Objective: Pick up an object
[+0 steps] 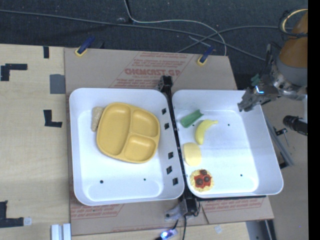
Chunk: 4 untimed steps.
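The right bin [250,149] holds a green piece [190,118], a yellow banana [204,129], a pale yellow lump [192,154] and a small round pizza-like toy [201,179], all along its left side. My gripper [248,102] hangs over the bin's upper right corner, well to the right of these objects, with nothing visibly between its fingers. The arm reaches in from the right edge.
The left bin [85,179] carries a yellow divided plate [127,132] with a tan piece [96,118] tucked at its left. A black clamp strip [172,149] runs between the bins. Cables cross the dark floor behind.
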Tool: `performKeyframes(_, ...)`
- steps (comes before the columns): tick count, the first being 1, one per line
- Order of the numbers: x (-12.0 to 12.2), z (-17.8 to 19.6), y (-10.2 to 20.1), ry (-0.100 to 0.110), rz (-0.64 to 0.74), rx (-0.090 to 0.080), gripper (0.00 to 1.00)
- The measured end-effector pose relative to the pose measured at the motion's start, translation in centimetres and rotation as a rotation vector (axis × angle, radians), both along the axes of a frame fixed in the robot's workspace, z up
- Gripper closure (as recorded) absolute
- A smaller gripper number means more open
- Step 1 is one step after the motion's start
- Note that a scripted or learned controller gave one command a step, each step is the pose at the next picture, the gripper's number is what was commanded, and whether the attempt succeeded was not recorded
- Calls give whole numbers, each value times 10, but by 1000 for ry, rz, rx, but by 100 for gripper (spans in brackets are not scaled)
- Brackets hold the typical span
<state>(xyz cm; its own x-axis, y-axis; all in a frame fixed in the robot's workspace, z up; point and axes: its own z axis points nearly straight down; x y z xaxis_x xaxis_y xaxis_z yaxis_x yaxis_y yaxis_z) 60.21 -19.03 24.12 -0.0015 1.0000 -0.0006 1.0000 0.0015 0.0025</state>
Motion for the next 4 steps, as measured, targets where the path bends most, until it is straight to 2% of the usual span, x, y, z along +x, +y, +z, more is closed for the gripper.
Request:
performKeyframes(1, -3, 7, 55, 3, 5, 2, 100)
performKeyframes(2, -4, -7, 112, 4, 5, 1, 100)
performKeyframes(3, -1, 0, 168, 3, 6, 2, 100)
performKeyframes(4, 8, -8, 222, 4, 4, 0, 100)
